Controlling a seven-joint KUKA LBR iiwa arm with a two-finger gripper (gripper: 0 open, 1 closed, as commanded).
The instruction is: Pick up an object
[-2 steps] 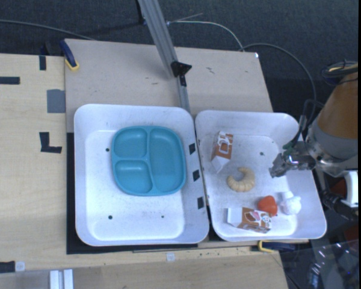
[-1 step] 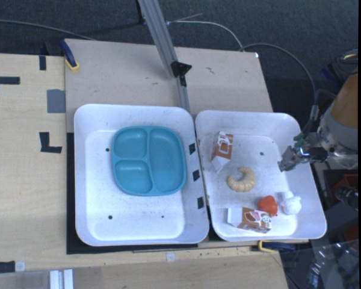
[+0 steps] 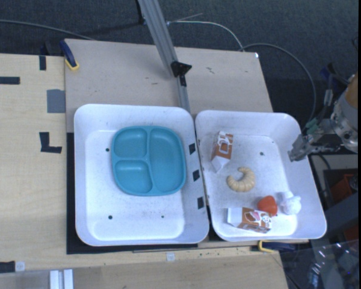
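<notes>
The right bin (image 3: 271, 124) holds a tan croissant (image 3: 241, 179) near its middle, a small orange-and-white carton (image 3: 222, 147) toward its back left, a brown-and-white carton (image 3: 250, 219) at its front, a red round object (image 3: 267, 205) and a crumpled white item (image 3: 290, 203) at the front right. My gripper (image 3: 301, 147) hangs at the right bin's right rim, to the right of the croissant and apart from every object. Nothing shows between its fingers.
The left bin (image 3: 90, 179) holds a teal divided plate (image 3: 149, 160). A metal pole (image 3: 162, 35) slants over the bench behind the bins. A cable (image 3: 240, 44) loops at the back right. Black tape marks lie on the wood at the left.
</notes>
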